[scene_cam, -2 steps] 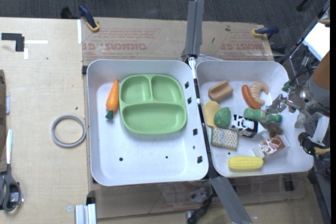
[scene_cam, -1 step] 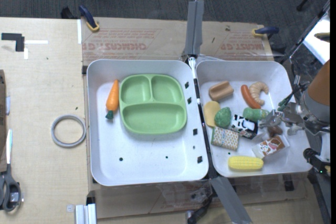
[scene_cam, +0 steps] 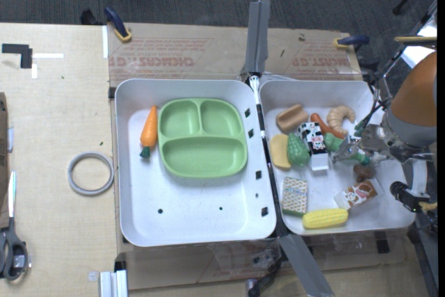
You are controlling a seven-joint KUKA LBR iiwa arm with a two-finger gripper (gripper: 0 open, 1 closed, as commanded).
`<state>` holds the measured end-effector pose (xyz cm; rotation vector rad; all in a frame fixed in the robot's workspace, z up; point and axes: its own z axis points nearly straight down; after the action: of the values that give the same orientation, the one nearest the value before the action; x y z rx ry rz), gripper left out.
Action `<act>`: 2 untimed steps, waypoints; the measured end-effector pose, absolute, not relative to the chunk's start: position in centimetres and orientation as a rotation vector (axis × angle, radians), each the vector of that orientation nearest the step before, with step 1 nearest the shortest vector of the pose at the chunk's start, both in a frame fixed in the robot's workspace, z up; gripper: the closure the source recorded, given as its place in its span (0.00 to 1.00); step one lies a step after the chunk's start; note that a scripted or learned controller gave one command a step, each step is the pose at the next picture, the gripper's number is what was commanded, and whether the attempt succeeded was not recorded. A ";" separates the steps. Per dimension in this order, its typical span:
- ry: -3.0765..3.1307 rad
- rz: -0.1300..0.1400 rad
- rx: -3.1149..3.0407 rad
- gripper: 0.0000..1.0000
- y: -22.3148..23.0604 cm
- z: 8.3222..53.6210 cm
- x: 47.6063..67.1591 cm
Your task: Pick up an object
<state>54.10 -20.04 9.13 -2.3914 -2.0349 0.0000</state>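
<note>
The gripper [scene_cam: 350, 148] hangs low in the cluttered right bin [scene_cam: 389, 219] beside the green toy vegetable [scene_cam: 334, 143], likely seeking a pick.

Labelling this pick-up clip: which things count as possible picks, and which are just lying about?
Possible picks: carrot, green tray, corn, hot dog, croissant, waffle.
Lying about: tape roll, scissors, clamps.
</note>
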 end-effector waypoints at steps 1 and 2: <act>-2.034 0.002 -2.393 1.00 -20.1 10.0 54.1; -2.033 0.002 -2.393 0.00 -20.1 10.0 54.1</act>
<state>54.07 -20.13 10.03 -2.3929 -2.0331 0.0024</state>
